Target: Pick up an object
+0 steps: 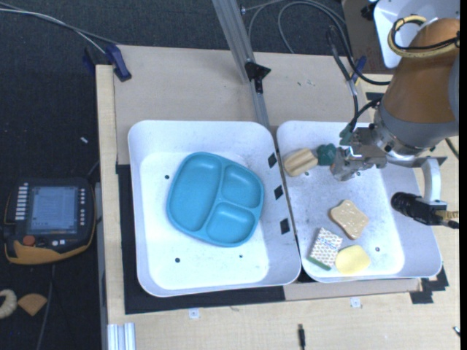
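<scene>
The nearest candidate for your pick is the tan cylinder with the teal end [306, 159], lying on its side at the upper left of the right bin [416, 265], close to the wall that divides the two bins. It looks like a small toy piece, probably light and stiff, with a smooth rounded body that could roll or squirt out if you pinch it off-centre; you would do best to close across the middle of the tan barrel, with the fingers crossing its long axis. The gripper [343, 168] hangs just beside the teal end, low over the bin floor, and at this angle you cannot tell how it is set or whether it touches the piece; nothing can be seen clamped in it. Further down the same bin lie a toast-like slice [349, 219], a speckled green-edged sponge block [325, 249] and a yellow lump [352, 260], the last two touching near the front wall. The sponge likely gives under pressure and grips easily; the slice is flat and hard to get under. The left bin [146, 217] holds a blue divided plate [215, 208], wide and shallow, a poor fit for a two-finger pinch except at its rim.
</scene>
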You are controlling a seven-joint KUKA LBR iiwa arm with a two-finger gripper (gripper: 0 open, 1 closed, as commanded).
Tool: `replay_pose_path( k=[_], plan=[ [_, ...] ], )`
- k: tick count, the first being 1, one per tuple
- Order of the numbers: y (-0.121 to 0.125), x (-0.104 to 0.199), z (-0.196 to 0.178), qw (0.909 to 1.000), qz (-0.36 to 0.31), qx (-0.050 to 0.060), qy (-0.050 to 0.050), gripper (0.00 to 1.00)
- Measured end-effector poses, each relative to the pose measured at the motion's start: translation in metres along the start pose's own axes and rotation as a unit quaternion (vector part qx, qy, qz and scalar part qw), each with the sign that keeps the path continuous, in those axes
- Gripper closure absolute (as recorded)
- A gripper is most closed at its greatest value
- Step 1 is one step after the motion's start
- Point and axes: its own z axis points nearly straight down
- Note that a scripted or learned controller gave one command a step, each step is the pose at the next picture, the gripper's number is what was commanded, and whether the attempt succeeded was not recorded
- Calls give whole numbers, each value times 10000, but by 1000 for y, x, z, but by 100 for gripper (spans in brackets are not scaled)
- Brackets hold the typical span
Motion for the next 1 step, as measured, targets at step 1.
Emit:
replay_pose_path(
  k=[1],
  plan=[
    [16, 51, -5, 10000, -3, -5, 2, 100]
  ],
)
